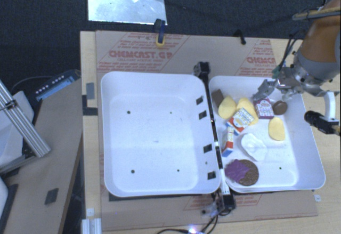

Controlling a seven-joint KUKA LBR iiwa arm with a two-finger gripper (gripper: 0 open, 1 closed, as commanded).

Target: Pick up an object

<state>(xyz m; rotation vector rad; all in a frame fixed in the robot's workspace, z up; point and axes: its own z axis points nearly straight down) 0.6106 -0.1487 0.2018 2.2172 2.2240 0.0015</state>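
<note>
The objects to pick from lie together in the right bin (pixel 306 166), and places here are given relative to that bin. Near its back wall sit two pale yellow lumps, a yellow piece (pixel 227 106) toward the inner back corner and a second yellow piece (pixel 246 105) just beside it. A small brown block (pixel 217 96) rests against the first piece, close to the bin's inner wall. A white-and-red carton (pixel 264 109) lies further along the back, with a round brown piece (pixel 279 107) touching its outer side. Toward the bin's middle a printed yellow packet (pixel 243 118) leans on the second yellow piece, and a third yellow piece (pixel 277 129) lies toward the outer wall. A slim tube (pixel 228 139) with red and blue marking runs along the inner wall. A white crumpled item (pixel 253 145) sits in the middle of the bin, and a purple-brown disc (pixel 242 171) lies by the front inner corner.

The jaws (pixel 277 85) hang over the bin's back edge, just above the carton and the round brown piece, spread apart with nothing between them. The grey arm (pixel 317 62) with its orange band (pixel 322 35) reaches in over the bin's outer back corner.

The left bin (pixel 114 121) adjoins the right bin's inner wall. Both rest on a cardboard sheet (pixel 138 51) on the tabletop (pixel 58 137).
</note>
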